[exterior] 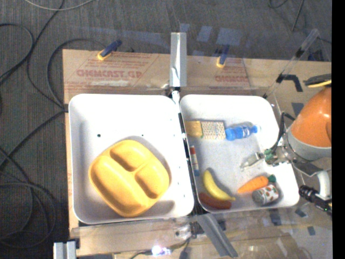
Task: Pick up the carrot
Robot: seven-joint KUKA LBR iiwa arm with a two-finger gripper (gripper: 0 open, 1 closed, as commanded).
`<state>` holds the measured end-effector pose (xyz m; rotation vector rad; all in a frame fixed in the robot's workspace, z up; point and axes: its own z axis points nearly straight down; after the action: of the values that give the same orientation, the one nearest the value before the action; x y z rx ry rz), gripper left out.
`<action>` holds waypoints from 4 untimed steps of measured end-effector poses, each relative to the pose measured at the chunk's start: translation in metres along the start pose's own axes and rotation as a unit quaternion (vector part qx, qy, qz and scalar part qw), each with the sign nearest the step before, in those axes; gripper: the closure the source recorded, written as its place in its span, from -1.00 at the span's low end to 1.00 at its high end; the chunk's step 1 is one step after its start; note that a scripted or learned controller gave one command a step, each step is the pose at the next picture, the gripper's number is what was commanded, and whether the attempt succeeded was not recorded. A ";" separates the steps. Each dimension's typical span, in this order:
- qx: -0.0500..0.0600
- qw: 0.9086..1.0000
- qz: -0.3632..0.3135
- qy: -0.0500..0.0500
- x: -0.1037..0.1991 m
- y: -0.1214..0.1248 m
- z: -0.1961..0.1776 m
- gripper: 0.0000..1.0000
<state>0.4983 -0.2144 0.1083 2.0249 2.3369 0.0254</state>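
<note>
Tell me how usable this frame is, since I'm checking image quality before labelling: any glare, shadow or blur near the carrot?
Camera view: soft, even light, slight overall blur. The carrot reads clearly, orange on the white right bin; faint shadows only. The gripper is small and smeared, its fingers hard to resolve.

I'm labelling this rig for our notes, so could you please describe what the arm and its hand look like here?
The arm enters from the right as a rounded, glossy orange shell above a grey ring. Below it sits a small metallic hand with thin silvery fingers, a greenish part at its base and dark cables running along the wrist. No markings are legible on it.
</note>
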 end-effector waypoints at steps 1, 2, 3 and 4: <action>0.003 0.989 -0.149 0.002 -0.012 -0.004 -0.002 -1.00; 0.014 0.936 -0.350 0.018 -0.003 -0.013 0.017 -1.00; 0.012 0.936 -0.350 0.021 0.000 -0.011 0.009 1.00; 0.012 0.936 -0.350 0.021 0.000 -0.011 0.009 -1.00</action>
<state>0.4879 -0.2164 0.0985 1.0937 2.9404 0.0099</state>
